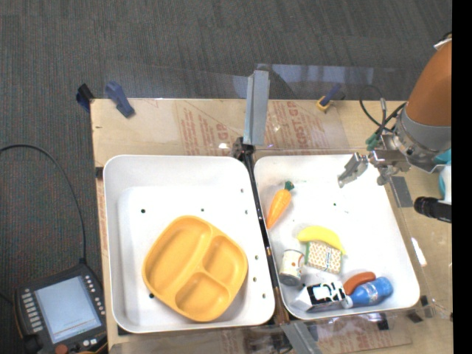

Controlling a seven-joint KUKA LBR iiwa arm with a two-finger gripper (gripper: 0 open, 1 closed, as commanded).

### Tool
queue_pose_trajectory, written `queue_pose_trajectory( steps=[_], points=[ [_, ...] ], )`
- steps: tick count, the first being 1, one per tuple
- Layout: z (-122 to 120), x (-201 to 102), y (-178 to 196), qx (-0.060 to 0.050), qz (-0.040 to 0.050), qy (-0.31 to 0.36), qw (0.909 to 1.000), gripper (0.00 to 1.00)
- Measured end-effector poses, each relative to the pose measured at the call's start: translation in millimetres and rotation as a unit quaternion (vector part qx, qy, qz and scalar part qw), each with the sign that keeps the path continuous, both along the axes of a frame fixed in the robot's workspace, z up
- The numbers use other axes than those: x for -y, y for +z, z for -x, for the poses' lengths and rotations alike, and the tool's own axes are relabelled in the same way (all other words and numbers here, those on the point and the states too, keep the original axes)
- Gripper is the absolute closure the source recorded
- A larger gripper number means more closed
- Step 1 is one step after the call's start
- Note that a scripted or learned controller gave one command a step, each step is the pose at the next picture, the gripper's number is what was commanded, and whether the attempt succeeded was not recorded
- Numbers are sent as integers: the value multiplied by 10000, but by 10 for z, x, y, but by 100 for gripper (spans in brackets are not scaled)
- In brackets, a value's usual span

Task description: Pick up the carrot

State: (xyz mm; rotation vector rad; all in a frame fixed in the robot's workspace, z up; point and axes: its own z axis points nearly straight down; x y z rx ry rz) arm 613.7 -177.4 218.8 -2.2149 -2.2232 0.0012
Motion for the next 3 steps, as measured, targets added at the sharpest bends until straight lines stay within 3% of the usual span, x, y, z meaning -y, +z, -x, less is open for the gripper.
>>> queue_pose_trajectory(
  steps=[1,2,3],
  points=[
    [-304,-615,-714,-1,-2,1133,9936,0],
    [-155,-868,-1316,1,3,2951,9555,0],
    [-158,-857,-1221,8,-8,2916,9566,100]
  ],
)
